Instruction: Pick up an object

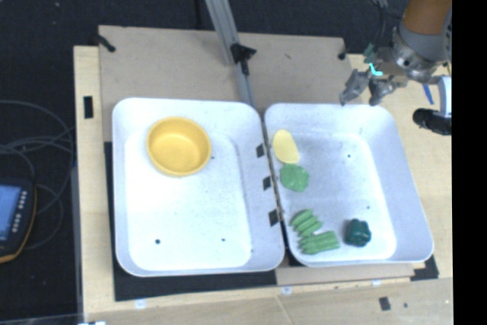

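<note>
Where the frame cuts the arm, the claw (pixel 364 91) hangs open, holding nothing.

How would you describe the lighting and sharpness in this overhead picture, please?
In the camera view, the light is even and soft: the white bins look bright but not blown out, the yellow bowl casts only a faint shadow, and the surroundings fall to near black; the small green items and the gripper look slightly soft and grainy.

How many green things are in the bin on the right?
4. A round light green piece sits by the divider under the yellow piece. Two ridged green pieces lie near the front. A dark green one sits right of them.
</note>
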Robot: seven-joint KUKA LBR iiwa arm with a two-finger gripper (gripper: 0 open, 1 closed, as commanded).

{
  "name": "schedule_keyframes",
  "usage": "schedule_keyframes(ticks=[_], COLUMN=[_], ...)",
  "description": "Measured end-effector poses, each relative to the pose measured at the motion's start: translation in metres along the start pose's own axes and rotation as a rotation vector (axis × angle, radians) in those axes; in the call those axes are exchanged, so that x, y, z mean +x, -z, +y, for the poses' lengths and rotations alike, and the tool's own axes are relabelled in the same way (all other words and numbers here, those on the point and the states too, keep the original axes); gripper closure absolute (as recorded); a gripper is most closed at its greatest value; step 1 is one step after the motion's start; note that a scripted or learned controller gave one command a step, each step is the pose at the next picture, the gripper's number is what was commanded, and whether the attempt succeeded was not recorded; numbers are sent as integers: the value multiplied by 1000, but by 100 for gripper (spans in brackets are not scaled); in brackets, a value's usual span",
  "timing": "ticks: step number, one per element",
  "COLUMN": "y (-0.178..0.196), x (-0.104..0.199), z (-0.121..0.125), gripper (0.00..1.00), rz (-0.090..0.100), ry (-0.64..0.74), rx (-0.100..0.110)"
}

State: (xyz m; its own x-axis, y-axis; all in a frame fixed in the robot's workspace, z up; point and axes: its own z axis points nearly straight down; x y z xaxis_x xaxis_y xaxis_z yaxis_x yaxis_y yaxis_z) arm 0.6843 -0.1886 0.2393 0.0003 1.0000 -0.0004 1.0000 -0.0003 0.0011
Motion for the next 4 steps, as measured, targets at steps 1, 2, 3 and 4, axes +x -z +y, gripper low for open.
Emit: schedule_keyframes(ticks=[1, 2, 3, 4], y=[0, -63, -113, -140], x=[0, -2, 7, 7], z=[0, -3, 0, -1], gripper=[0, 0, 0, 0], rz=[0, 1, 1, 0], ry=[0, 0, 0, 1], rx=[0, 5, 4, 2])
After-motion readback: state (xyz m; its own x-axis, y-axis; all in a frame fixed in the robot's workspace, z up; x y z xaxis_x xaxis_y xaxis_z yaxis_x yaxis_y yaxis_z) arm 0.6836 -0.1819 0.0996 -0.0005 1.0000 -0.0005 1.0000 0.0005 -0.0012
